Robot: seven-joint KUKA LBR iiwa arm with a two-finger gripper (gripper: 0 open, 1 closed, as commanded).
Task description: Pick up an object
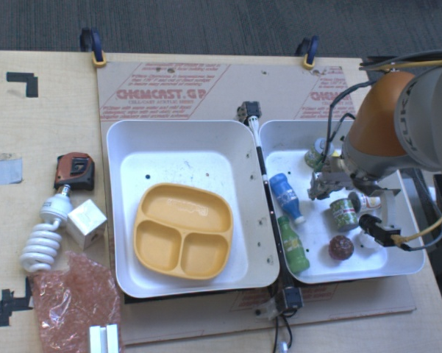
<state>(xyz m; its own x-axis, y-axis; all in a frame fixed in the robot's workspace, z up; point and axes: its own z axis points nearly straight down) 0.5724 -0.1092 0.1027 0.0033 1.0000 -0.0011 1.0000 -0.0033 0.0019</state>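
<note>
The right bin (397, 267) holds a blue bottle (285, 195), a green bottle (293, 247), a small green can (345, 213) and a dark brown ball (341, 248). A small greenish item (314, 157) lies near the bin's back, partly hidden by the arm. My gripper (321, 190) hangs low over the middle of this bin, between the blue bottle on its left and the green can on its right. Nothing visibly sits between its fingers.
In the left bin (125, 197) lies a yellow divided plate (182, 230). Left of the bins on the bench are a tape measure (74, 171), a spiral light bulb (45, 234), a white cube (87, 219) and pink bubble wrap (73, 300).
</note>
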